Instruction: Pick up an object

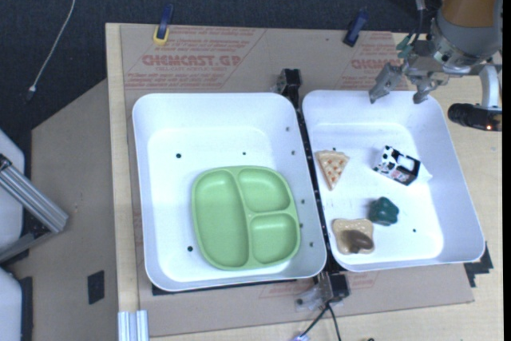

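Presently, the claw point(397, 87) is seen w/ fingers apart, nothing between them, above the far rim of the right bin point(447, 132). Within that bin are located: waffle wedge point(331, 168) near its left wall, black-white toy point(397, 164) centre-right, green object point(384, 210) and tan piece point(354, 235) toward its near edge.

A robotics lab: clamped cardboard bench point(239, 60), loose cable point(56, 28), aluminium framing point(28, 196).
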Action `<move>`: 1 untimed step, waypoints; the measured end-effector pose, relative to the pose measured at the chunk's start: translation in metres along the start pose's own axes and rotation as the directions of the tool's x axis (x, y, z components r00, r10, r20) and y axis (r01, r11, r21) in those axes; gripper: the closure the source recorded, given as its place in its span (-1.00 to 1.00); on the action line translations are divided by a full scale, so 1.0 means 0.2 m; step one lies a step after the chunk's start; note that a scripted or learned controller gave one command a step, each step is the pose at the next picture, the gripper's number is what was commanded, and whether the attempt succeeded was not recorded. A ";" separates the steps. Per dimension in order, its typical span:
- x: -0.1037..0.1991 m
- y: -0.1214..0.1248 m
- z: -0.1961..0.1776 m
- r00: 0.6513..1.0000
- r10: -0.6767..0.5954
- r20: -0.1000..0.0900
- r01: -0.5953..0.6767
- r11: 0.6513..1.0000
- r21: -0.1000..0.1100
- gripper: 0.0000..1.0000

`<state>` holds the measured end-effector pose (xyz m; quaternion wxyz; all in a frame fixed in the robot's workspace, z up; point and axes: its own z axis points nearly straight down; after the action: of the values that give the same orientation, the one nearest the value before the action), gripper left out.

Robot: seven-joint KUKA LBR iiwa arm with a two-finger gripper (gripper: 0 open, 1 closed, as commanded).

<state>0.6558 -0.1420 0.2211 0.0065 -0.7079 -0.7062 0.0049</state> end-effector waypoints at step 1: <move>0.00 0.01 -0.05 1.000 -0.003 0.002 0.003 1.000 -0.015 -1.00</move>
<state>0.6585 -0.1416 0.2307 0.0003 -0.7070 -0.7072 0.0004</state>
